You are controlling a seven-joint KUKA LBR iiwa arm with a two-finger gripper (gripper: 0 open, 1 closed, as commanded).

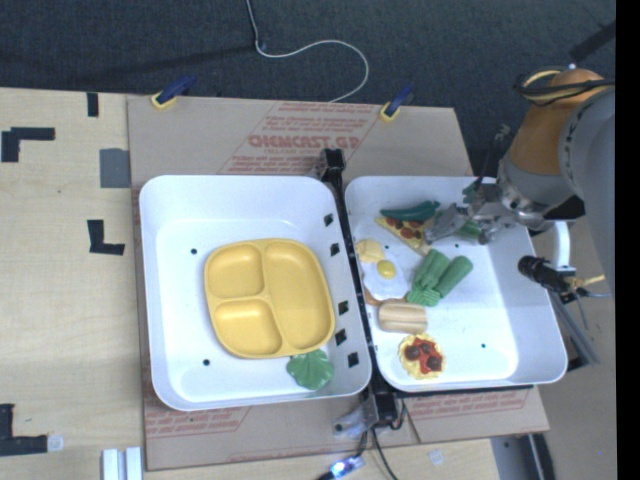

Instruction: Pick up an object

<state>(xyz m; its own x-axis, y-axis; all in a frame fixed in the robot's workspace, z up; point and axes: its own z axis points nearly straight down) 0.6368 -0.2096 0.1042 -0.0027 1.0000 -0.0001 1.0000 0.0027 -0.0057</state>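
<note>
My gripper (452, 225) hangs low over the back of the right bin (520, 338), just right of a dark green pepper (408, 210) and a pizza slice (403, 230). Just below and in front of it lies a green vegetable bundle (440, 276). Further left are a pale yellow piece (370, 251) and a fried egg (386, 268). A hot dog bun (402, 316) and a small round piece with red topping (422, 356) lie near the bin's front. Nothing shows held in the gripper.
The left bin (180, 218) holds a yellow divided plate (268, 298) and a green leafy piece (311, 369) at its front edge. A black divider (345, 258) runs between the bins. The arm (545, 138) enters from the right.
</note>
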